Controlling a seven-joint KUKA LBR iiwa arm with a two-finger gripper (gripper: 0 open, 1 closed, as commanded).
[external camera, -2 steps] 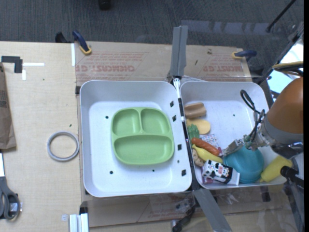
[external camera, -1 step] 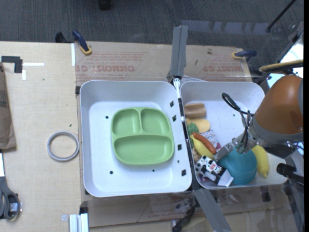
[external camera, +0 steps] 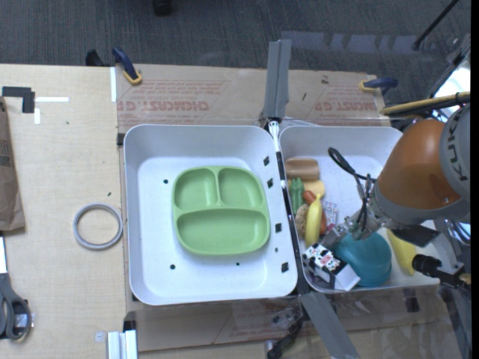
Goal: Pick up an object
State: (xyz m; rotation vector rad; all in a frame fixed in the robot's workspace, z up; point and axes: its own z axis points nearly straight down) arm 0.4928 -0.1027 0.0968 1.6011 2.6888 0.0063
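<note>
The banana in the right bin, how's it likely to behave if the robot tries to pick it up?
The banana looks smooth and curved, so it may slip or pivot in a pinch. It lies packed against neighbouring toys, so lifting it would probably nudge them. It is likely light.

tape ring (external camera: 98,225) on bench left | blue clamp (external camera: 127,65) at cardboard corner | scissors (external camera: 15,316) lower left

I see a teal bowl (external camera: 368,259) upside down among a banana (external camera: 313,221), carrot (external camera: 296,195) and bun (external camera: 302,168) in the right bin (external camera: 340,137).
</note>
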